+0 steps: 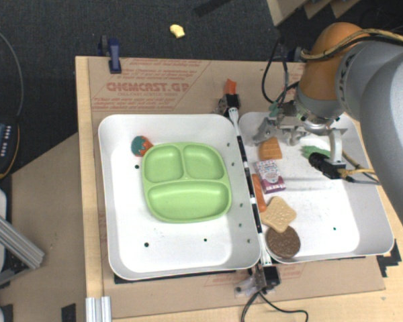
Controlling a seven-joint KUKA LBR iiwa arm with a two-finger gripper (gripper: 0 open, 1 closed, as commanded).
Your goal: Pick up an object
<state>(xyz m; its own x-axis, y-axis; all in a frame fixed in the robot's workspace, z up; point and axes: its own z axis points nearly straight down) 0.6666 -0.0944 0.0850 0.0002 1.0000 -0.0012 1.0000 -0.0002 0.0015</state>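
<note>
End effector [285, 127] positioned low over far end of right bin [363, 237], above orange cracker [270, 149]; finger state could not be determined. Packet [269, 176], tan cracker [279, 214] and brown disc [283, 241] lying along bin's left wall. Green tray [186, 182] and small ball [141, 145] in left bin [121, 227].

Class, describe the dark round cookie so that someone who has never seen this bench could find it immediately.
Start at the right-hand white bin and follow its left wall to the near corner. There lies the dark round cookie, partly under a tan square cracker. It is the only brown disc among the items.
</note>
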